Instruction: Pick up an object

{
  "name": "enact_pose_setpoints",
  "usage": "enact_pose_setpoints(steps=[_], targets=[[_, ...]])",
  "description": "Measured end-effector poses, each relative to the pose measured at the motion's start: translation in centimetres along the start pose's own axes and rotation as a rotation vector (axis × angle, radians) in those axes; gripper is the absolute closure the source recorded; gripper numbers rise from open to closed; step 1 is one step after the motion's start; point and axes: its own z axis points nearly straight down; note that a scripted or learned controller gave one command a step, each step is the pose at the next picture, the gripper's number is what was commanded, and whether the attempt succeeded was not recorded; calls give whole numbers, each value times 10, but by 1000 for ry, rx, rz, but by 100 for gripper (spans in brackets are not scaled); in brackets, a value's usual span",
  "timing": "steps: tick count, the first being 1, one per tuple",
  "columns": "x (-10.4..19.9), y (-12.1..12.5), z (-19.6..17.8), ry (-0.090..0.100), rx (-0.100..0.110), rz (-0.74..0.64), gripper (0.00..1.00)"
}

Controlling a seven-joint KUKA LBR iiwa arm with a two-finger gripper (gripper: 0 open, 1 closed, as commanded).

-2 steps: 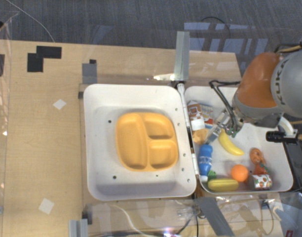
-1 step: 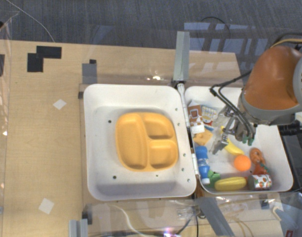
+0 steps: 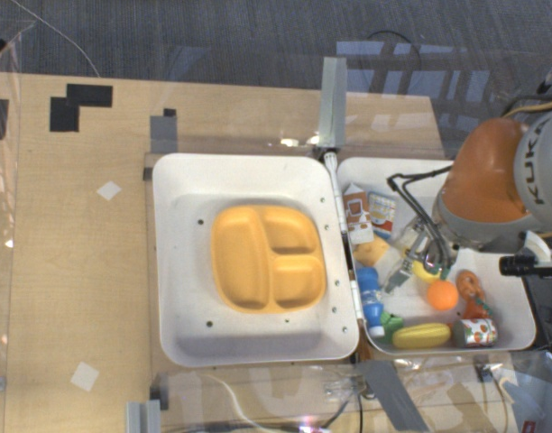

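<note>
On the wooden table (image 3: 78, 269), the pincer (image 3: 404, 271) hangs in the right bin (image 3: 527, 332), empty and slightly parted, just left of the orange ball (image 3: 443, 296). Best to centre over one item before closing.

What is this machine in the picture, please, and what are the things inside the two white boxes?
It is a robot arm, grey with an orange band, reaching in from the right. One fixed camera looks down on the bench at a slant. The left bin holds a yellow divided tray. The right bin holds small toys: a yellow banana, an orange ball, a blue item and small cartons. The arm's end effector, its grasping part, sits low over these toys. Nothing can be seen held between its fingers, so no object looks picked up yet.
</note>
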Motion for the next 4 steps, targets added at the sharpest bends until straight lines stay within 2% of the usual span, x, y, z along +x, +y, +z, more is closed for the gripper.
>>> enact_pose_setpoints(steps=[1,2,3,4], targets=[[-70,7,-10,-9,-5,171,0],[-37,11,7,-12,-10,296,0],[-69,51,10,-6,-5,862,0],[-69,51,10,-7,-5,861,0]])
